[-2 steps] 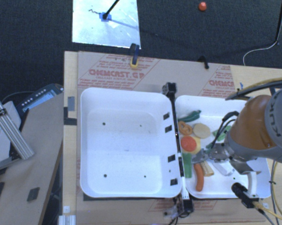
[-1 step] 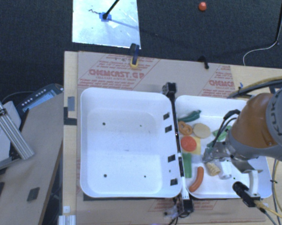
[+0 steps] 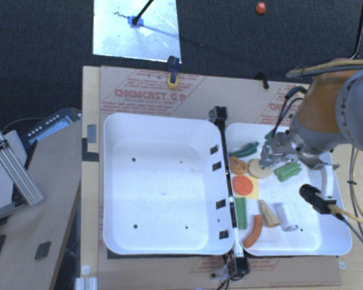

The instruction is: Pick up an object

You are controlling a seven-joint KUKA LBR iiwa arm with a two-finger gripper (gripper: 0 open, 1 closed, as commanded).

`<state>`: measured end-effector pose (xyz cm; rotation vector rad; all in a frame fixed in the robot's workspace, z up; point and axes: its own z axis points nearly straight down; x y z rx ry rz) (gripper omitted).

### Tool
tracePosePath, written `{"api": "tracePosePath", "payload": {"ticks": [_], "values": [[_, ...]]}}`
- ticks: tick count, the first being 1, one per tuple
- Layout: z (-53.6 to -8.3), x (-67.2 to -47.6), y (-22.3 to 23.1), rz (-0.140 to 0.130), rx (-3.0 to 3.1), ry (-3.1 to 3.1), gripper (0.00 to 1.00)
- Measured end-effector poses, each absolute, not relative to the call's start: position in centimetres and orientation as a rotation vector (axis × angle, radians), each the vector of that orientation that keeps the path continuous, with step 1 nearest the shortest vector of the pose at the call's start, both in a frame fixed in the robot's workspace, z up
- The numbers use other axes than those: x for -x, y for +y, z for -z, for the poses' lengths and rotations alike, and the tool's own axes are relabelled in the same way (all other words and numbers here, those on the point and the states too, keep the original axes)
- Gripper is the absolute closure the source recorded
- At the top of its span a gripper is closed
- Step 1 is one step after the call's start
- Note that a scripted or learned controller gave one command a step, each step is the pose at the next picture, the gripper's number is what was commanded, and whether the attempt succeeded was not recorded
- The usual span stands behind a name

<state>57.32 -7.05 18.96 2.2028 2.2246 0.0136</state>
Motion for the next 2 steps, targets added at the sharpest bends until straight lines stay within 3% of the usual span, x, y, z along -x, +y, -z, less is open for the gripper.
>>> {"api": "tracePosePath", "payload": {"ticks": [1,2], "values": [[-18.4,-53.9,-3.7,0.0,-2.215,2.23,1.0],[-47.1,-49.9,-0.1,-0.026,-2.203,2.222,1.0]]}}
